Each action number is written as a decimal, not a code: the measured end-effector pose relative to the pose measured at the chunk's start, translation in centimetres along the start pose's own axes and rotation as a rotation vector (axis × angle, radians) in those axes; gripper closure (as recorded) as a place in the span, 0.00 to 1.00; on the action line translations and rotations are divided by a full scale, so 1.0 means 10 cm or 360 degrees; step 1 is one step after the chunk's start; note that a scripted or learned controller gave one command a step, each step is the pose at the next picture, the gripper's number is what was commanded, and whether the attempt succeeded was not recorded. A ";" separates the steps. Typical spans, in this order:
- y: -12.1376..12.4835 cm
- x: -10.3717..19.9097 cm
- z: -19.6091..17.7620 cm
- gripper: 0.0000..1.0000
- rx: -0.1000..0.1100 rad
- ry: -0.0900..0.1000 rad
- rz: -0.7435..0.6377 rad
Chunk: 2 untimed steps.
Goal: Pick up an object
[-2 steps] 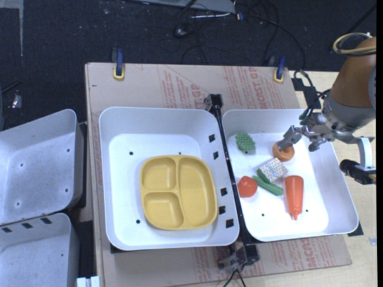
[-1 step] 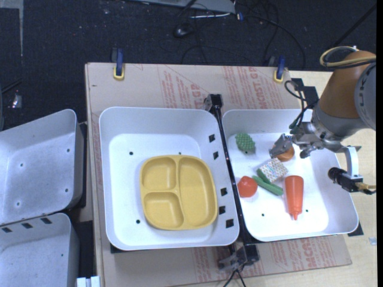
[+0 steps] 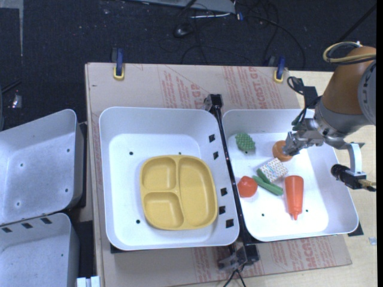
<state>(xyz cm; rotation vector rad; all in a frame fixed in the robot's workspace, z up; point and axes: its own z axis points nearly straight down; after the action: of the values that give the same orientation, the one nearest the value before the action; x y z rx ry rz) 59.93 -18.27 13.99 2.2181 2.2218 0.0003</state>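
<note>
Reaching in from the right edge of the frame, the grey arm with its orange band brings the gripper (image 3: pixel 292 144) down into the right bin (image 3: pixel 335 220), right at a small round orange object (image 3: pixel 281 150) lying near the bin's upper middle. The fingers are dark and small here, and whether they are apart or closed around that orange piece cannot be told. Below it in the same bin lie a pale speckled block (image 3: pixel 274 170), a green bean pod (image 3: pixel 269 185) touching the block's lower side, a red tomato (image 3: pixel 247 186) to the left, and an orange carrot (image 3: pixel 294 196) to the right pointing downward. A green bumpy piece (image 3: pixel 245 142) sits toward the bin's upper left. The left bin (image 3: pixel 119 160) holds a yellow divided plate (image 3: pixel 178 192). Both bins rest on a cardboard-covered counter (image 3: pixel 161 82).
</note>
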 end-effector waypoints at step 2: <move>0.04 0.09 -1.17 1.00 -0.0009 -0.0002 -0.0003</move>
<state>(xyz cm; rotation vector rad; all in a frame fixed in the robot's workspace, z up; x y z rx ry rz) 60.32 -17.40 25.71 2.2130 2.2206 0.0052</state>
